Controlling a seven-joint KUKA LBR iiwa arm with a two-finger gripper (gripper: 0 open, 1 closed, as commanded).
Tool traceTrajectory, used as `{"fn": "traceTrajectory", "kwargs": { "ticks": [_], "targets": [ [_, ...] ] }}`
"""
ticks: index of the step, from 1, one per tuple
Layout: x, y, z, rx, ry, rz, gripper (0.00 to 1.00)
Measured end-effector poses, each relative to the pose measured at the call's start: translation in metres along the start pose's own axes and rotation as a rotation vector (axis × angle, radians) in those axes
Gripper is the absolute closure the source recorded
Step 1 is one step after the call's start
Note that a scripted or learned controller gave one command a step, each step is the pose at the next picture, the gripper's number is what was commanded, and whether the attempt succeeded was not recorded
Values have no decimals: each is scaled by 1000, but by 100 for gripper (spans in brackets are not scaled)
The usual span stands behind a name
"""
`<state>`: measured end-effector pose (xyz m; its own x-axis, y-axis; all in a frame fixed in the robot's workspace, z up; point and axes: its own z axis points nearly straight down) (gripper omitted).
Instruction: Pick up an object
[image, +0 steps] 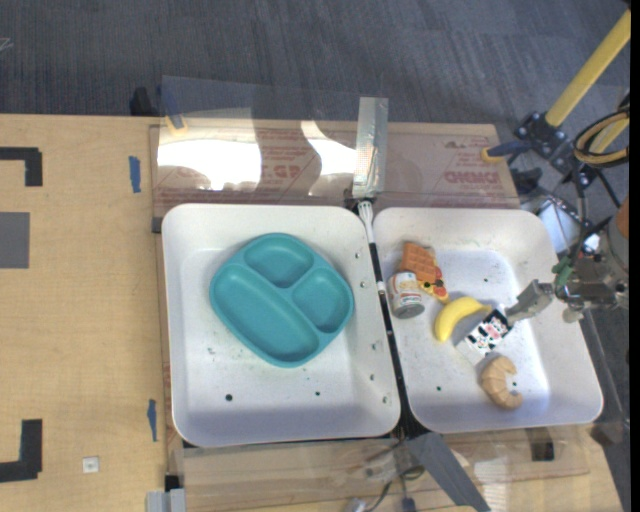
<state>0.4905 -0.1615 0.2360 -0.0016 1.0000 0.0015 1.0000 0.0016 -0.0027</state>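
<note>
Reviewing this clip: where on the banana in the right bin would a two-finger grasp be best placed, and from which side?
Probably mid-body, from above, fingers closing across its narrow width. The banana lies flat and curved in the right bin, its upper right flank open. Its lower end sits close to the black-and-white patterned item, so gripping near that end risks catching it.

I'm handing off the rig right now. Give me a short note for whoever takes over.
Claw: over the right bin's right side; I can't tell open or shut, nothing seen held.
Right bin holds a banana, a small can, an orange toy, a black-and-white packet and a tan pastry.
Left bin holds a teal divided plate.
Done: nothing lifted.
Left: grab one object, the packet is nearest.
</note>
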Motion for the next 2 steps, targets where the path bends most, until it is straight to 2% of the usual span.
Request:
{"fn": "traceTrajectory", "kwargs": {
  "ticks": [1,2],
  "targets": [
    [63,79,91,4,1,136,0],
    [23,91,148,-8,-1,29,0]
  ]
}}
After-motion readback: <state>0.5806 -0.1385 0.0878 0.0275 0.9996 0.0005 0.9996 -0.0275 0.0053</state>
